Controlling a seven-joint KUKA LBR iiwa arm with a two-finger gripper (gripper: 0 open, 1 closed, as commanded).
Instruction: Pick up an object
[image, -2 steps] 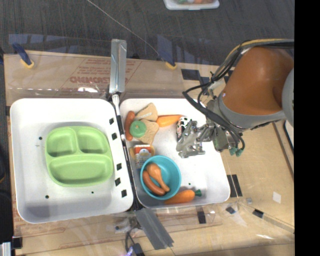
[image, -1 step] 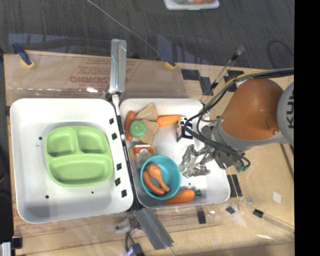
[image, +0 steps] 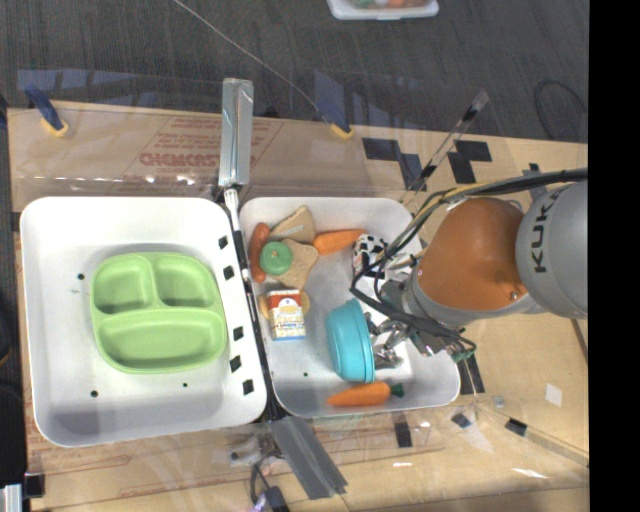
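Teal bowl (image: 350, 342) stood tilted in the right bin (image: 430, 385), touching the gripper (image: 385, 345) on its right, whose finger state I could not tell; carrot (image: 362, 396) lay just nearer

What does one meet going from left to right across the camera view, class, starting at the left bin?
Green three-compartment plastic tray → small red and white carton → teal plastic bowl tipped on its edge → gripper → grey arm with its orange band.
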